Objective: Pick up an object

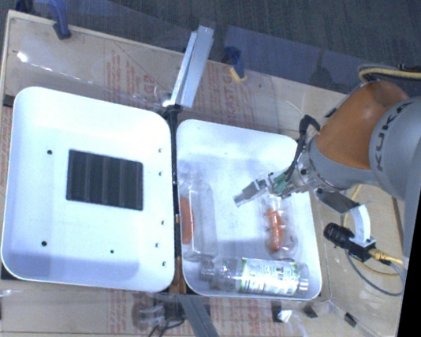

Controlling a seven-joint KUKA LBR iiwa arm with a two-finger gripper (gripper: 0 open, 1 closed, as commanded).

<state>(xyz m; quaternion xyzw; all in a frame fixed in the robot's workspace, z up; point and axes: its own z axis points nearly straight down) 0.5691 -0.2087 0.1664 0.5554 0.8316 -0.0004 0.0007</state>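
From the camera view above the counter [117, 56], I judge I'm in the approach step: the grey arm with its orange band [361, 129] reaches in from the right and puts the claw [259, 189] low over the right-hand shallow white bin [231, 139]. I cannot tell how far the claw is open, and I see nothing between its tips, so I count nothing as picked yet.

The likeliest target is the small clear plastic packet with orange contents [275, 224], lying just below and slightly right of the claw, near but apart from it as far as I can judge. Further below the claw, along the bin's near wall, lies a clear plastic bottle with a pale label [256, 275] on its side. To the lower left of the claw, against the wall shared with the other bin, lies a long clear tube with an orange core [186, 216].

The next move, I reckon, calls for a small shift toward the orange packet, then a straight descent and a close across its narrow width.

Room is fair: bare bin floor lies left of and above the claw. The right wall sits close to the packet, so I'd watch that side. Far left of the claw, the other white bin [26, 173] carries a dark ribbed rectangular panel [105, 180].
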